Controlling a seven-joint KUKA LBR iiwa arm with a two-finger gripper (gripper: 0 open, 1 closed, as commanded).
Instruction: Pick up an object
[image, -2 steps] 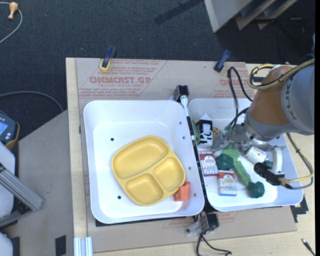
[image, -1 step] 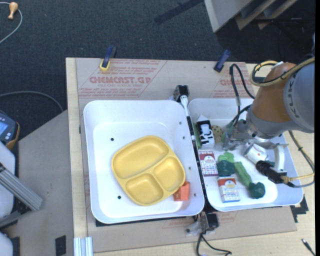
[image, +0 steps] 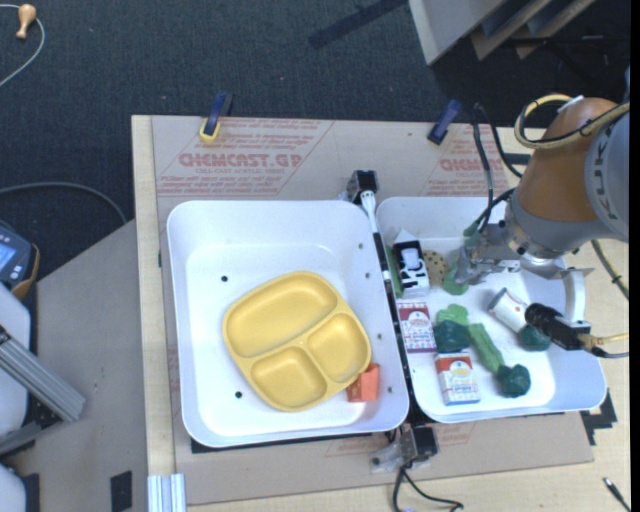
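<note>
Hanging low over the upper part of the right bin (image: 585, 385), with the gripper (image: 468, 268) sitting just above the clutter; not showing whether it is spread or pressed together, so leaving that as impossible to tell. Not pinching anything visibly.

Judging the likeliest pick to be the green dumbbell-shaped toy (image: 490, 350), lying flat near the middle of the right bin, just below the gripper. Probably weighing little and giving slightly under pressure, looking like rubber or soft plastic; the narrow bar between its knobs offering the surest hold, the rounded ends likely slipping out. Lying close to a red-and-white carton (image: 457, 378), so risking a nudge to that on descent.

Counting: two white bins, the left bin (image: 190, 300) carrying one yellow divided plate (image: 295, 340) and one orange block (image: 365, 385) touching the plate's lower right edge. In the right bin, two red-and-white cartons, the second carton (image: 415, 328) lying against the dividing wall, one black-and-white box (image: 407, 265), one white tube (image: 505, 305), one green dumbbell toy, plus a couple of dark green lumps too blurred for naming.
</note>
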